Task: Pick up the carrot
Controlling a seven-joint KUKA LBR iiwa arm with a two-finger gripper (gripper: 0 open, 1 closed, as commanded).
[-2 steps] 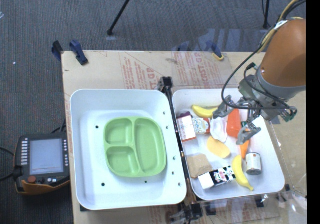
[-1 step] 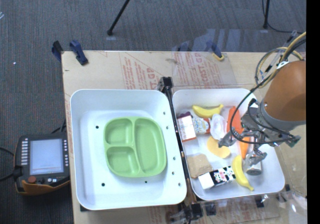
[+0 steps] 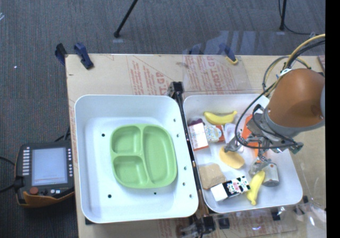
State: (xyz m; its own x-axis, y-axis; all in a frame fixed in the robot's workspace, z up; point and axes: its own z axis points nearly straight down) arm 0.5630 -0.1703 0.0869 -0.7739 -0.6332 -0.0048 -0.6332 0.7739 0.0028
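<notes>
The carrot [image 3: 245,128] shows as an orange strip in the middle of the right bin [image 3: 295,189], mostly hidden under the arm's wrist. My gripper [image 3: 247,144] hangs low over that spot, right above the carrot, beneath the big orange band of the arm. From this angle the wrist body covers the tips, and I cannot tell whether the carrot is between them.
Around the gripper lie a banana [image 3: 220,117], a red-and-white carton [image 3: 197,135], a yellow slice [image 3: 232,158], a brown bread piece [image 3: 211,175], a cow-print carton [image 3: 231,188], a small yellow banana [image 3: 256,186] and a grey can [image 3: 269,174]. The left bin [image 3: 87,125] holds a green divided plate [image 3: 143,155].
</notes>
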